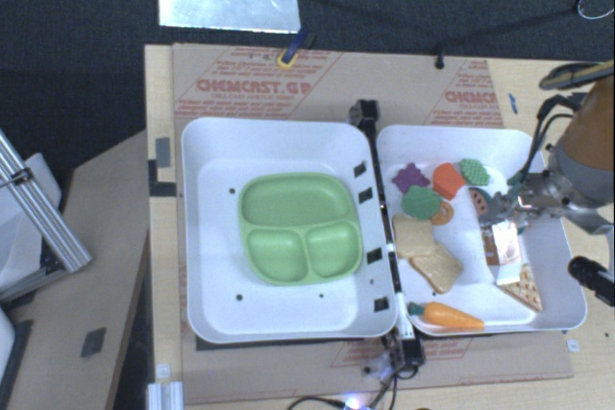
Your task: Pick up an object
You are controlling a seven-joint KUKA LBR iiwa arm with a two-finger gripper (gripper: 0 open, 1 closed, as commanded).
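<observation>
Looking down, you have one desk (163, 235) carrying two white bins: the left bin (207, 206) holds one green divided tray (300, 228), and the right bin (557, 302) holds the small pieces. The arm (588, 144) reaches in from the right, its tool (500, 206) low over that bin; whether it's spread or closed, you cannot tell. Count one bread slice (428, 256), one carrot (452, 315), one waffle (524, 288), one orange piece (448, 180), one purple piece (411, 177) and two green pieces (421, 202).

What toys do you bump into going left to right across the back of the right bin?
Purple toy → orange toy → bumpy green toy → end effector, a little nearer the front.
</observation>
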